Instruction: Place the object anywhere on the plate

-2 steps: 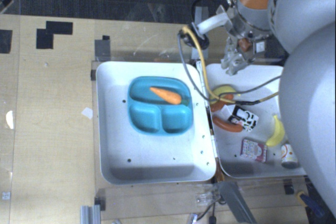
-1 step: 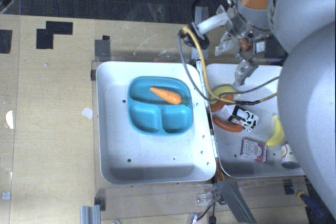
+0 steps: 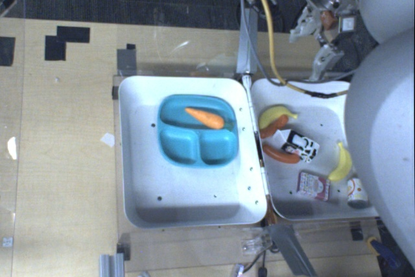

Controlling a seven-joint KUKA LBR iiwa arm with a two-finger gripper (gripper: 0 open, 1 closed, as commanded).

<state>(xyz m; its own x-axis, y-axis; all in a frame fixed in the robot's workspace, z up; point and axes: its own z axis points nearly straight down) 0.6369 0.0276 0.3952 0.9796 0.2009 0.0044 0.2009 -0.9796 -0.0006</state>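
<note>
Orange carrot [image 3: 205, 117] lies in the big top part of the blue plate [image 3: 198, 146], its long side running from 10 to 4 o'clock. The hand [image 3: 316, 42] is up at 2 o'clock from it, well apart, open and holding nothing.

No legible text or labels

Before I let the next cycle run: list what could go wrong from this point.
1. The carrot lies at a slant in the blue plate's large back compartment, close to the divider; a bump could roll it.
2. The right bin is crowded: bananas, sausages and a small carton lie close together, so a pick may grab two or slip.
3. The yellow cable hangs over that bin's back edge and might snag.
</note>
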